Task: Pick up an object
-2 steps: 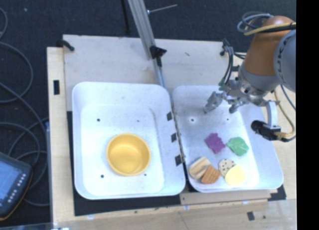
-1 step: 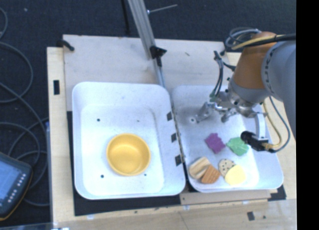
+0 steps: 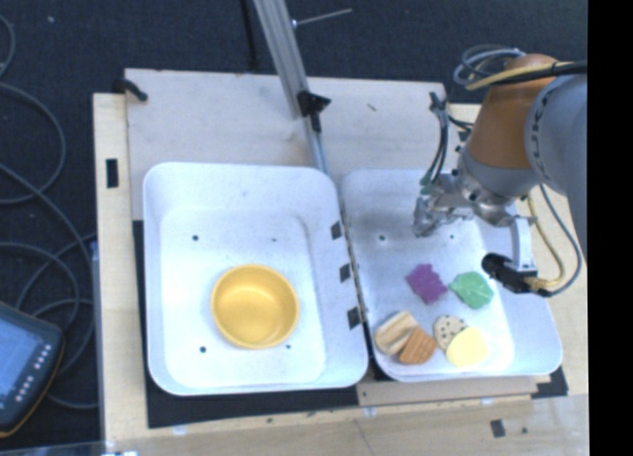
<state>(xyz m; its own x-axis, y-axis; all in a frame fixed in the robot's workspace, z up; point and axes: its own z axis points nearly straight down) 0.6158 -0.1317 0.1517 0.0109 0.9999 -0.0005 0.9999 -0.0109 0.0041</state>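
My gripper (image 3: 425, 223) hangs over the upper middle of the right bin (image 3: 381, 246), with its fingers pointing down at bare bin floor and nothing seen between them. Below it lie a purple block (image 3: 426, 282) and a green piece (image 3: 473, 289). Along the bin's front edge sit a tan bread-like piece (image 3: 395, 329), an orange-brown piece (image 3: 419, 347), a speckled cookie-like piece (image 3: 449, 326) and a yellow round piece (image 3: 468, 347). The purple block is the closest object, a short way below the fingertips.
The left bin (image 3: 178, 246) holds a yellow bowl (image 3: 255, 305). A metal pole (image 3: 282, 39) slants over the back of the bench to the divide between the bins. Cables hang by the arm's wrist at the right bin's right side.
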